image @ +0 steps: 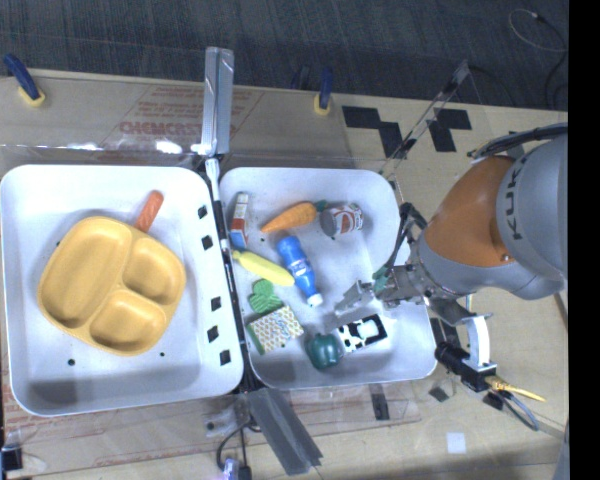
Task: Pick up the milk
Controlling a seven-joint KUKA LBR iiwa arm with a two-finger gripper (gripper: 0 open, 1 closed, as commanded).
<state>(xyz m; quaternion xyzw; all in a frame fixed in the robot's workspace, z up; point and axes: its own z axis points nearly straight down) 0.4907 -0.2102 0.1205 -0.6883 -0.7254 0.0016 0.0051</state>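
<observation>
Basically the milk [363, 334], a small black-and-white cow-patterned carton, lay on its side near the front right corner of the right bin [375, 183], touching or just beside a dark green round item [324, 350]. Gripper [365, 293] hung just above the carton at the end of the arm [500, 230], which came in over the bin's right wall. Fingers looked slightly parted with nothing between them, so not holding anything, though the view was blurry there.

Other clutter in the right bin: blue bottle [298, 266], banana [261, 266], carrot [289, 216], a green patterned packet [274, 325], a red-capped tube [239, 218] along the left wall, a grey-red lump [341, 219] near the back. Left bin [25, 183] held a yellow divided tray [112, 282] and an orange piece [150, 209] behind it.

Risks, my call: the carton sat close to the bin wall and the green item, so a finger could land on the wall or on the neighbour and shove the carton away. Lying flat, it could also slip out if the pinch caught only an edge. An off-centre descent would likely close on air.
</observation>
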